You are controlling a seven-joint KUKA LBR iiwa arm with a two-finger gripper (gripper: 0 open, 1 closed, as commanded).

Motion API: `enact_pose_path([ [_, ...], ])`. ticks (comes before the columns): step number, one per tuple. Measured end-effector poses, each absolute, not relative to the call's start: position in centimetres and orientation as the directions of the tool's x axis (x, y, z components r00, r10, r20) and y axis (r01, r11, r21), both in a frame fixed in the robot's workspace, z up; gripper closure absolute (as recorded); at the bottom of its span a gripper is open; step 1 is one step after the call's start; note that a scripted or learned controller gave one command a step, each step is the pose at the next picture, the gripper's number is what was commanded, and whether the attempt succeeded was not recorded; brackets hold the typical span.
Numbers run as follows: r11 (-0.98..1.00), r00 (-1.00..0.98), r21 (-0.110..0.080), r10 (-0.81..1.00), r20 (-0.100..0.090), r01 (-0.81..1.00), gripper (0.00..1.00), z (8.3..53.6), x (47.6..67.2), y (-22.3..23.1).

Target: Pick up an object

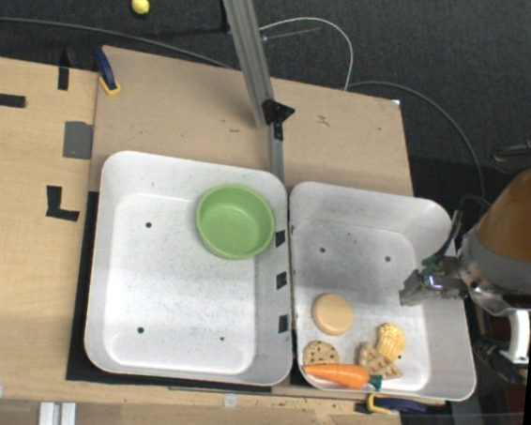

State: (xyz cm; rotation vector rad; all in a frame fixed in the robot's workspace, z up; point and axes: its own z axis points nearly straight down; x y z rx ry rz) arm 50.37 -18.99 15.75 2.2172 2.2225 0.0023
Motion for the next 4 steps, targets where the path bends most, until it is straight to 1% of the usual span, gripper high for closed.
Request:
enact_pose_path([
  [1,0.001,-0.001,0.003,1.000,-0.002,1.000,1.00,20.7,50.0,-19.8],
  [2,0.002,-0.002,0.005,1.000,-0.002,1.000,1.00,25.9,50.1,-19.8],
  [3,0.007,-0.007,0.000,1.000,0.001,1.000,1.00,26.4,52.6,-15.5],
  [4,0.006,-0.006,-0.003,1.000,0.001,1.000,1.00,24.8,54.8,-11.2],
])
